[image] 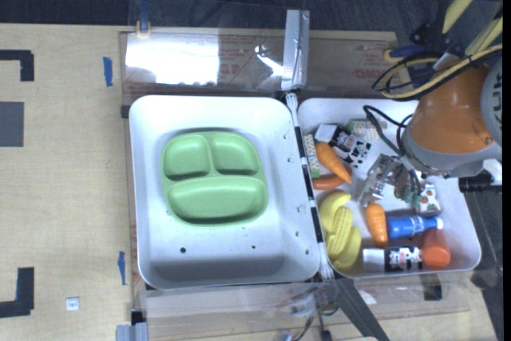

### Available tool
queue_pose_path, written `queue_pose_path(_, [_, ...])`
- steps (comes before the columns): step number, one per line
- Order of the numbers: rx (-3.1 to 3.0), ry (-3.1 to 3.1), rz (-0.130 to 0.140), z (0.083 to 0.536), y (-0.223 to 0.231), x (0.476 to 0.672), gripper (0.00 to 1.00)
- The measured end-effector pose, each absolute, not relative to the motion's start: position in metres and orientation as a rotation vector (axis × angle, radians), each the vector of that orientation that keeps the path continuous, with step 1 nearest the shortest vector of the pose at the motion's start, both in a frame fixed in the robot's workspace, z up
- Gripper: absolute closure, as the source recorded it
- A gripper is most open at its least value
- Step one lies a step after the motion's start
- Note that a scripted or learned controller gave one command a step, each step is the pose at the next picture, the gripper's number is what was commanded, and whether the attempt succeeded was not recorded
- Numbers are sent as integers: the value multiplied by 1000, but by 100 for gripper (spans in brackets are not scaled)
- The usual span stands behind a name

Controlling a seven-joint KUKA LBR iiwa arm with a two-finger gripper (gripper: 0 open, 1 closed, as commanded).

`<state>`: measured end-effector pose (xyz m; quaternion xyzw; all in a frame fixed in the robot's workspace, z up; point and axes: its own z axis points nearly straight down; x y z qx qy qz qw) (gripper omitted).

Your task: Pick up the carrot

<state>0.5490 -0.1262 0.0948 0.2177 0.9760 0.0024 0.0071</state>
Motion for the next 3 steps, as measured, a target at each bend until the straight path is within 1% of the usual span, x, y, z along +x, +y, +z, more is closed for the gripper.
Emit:
queue_pose_path(1, [681,3053,7,95,-126,549,0])
queue_pose_path(2, [407,3110,1,139,-139,483,0])
queue_pose_path(3, [382,3118,3,158,-124,502,0])
